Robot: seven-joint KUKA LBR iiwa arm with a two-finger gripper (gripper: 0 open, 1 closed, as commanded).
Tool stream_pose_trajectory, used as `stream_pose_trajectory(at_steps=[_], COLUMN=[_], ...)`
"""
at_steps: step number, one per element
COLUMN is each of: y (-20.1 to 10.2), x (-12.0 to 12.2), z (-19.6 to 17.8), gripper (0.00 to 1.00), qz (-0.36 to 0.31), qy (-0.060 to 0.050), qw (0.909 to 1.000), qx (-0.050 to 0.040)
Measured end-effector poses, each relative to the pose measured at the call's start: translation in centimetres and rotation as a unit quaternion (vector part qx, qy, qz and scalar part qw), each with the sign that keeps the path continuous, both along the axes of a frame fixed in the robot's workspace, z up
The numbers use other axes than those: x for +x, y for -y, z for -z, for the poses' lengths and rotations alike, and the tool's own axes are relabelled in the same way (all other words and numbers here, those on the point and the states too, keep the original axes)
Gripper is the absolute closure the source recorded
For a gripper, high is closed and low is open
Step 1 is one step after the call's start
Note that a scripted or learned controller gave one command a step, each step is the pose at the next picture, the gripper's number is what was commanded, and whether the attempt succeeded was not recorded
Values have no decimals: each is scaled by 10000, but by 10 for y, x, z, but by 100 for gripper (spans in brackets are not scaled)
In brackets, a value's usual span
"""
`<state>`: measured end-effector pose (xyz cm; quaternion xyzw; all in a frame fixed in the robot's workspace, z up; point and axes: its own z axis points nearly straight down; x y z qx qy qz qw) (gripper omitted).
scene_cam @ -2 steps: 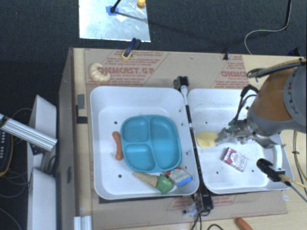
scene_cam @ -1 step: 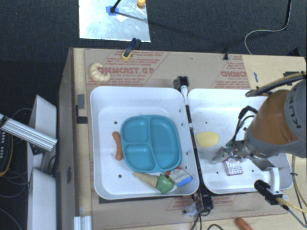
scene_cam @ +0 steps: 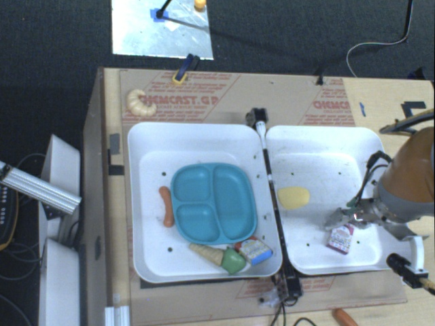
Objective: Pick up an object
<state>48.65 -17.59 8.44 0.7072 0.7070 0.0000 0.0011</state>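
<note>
Low in the right bin [scene_cam: 319, 148], toward the lower right of the frame, the end effector [scene_cam: 348, 217] sits at the end of the arm [scene_cam: 408, 182], which comes in from the right edge. Its metal fingers splay leftward and downward, but whether they are parted or closed I cannot tell from this slant, and nothing is plainly seen between them.

Just below it, touching or nearly so, lies a small packet [scene_cam: 340, 238], white with red print, flat on the bin floor. This looks the likeliest thing to be picked: it lies straight down-frame from the fingertips. Its long axis runs roughly up and down the frame, tilted a little to the right at the top. A grasp across its short side would, I judge, want the fingers spanning left to right.

A second candidate, a pale yellow sponge [scene_cam: 293, 197], lies to the upper left of the end effector, near the bin's left wall and well apart from the packet. Reaching it would call for a move leftward and slightly up-frame.

Everything in the left bin [scene_cam: 146, 182] is farther off: a blue plate [scene_cam: 213, 202], a sausage [scene_cam: 166, 206], a cone [scene_cam: 207, 252], a green block [scene_cam: 233, 261] and a small box [scene_cam: 256, 250], all beyond the divider.
</note>
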Motion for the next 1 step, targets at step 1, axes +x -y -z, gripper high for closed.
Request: stream_pose_trajectory(at_steps=[1], y=[-1], x=[1], z=[-10], gripper=[100], qz=[-8], qy=[11], qw=[10000], qx=[8])
